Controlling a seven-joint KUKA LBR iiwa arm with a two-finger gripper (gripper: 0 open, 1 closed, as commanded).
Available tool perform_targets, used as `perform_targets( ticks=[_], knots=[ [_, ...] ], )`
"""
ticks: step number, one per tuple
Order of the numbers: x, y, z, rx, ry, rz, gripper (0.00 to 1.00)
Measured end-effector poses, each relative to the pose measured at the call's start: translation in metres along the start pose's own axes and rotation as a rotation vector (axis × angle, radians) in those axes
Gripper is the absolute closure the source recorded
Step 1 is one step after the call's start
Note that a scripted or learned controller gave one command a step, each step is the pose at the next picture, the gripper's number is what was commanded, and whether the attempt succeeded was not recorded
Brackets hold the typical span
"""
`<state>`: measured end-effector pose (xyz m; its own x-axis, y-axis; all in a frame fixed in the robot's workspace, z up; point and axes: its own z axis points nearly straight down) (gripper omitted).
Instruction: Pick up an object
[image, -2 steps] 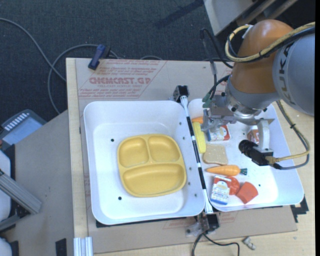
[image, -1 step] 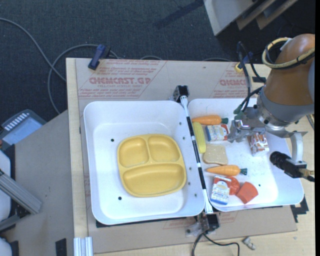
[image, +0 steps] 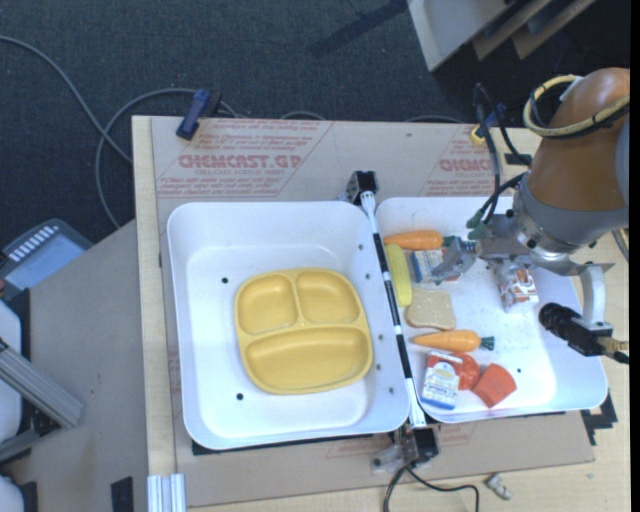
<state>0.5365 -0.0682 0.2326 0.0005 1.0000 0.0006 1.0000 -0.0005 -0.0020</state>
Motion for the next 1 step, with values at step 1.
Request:
perform_targets(
  ticks=[1],
  knots=[
    [-0.0453, 0.0327, 0.0869, 0.001, 0.0, 0.001, 0.0]
  ],
)
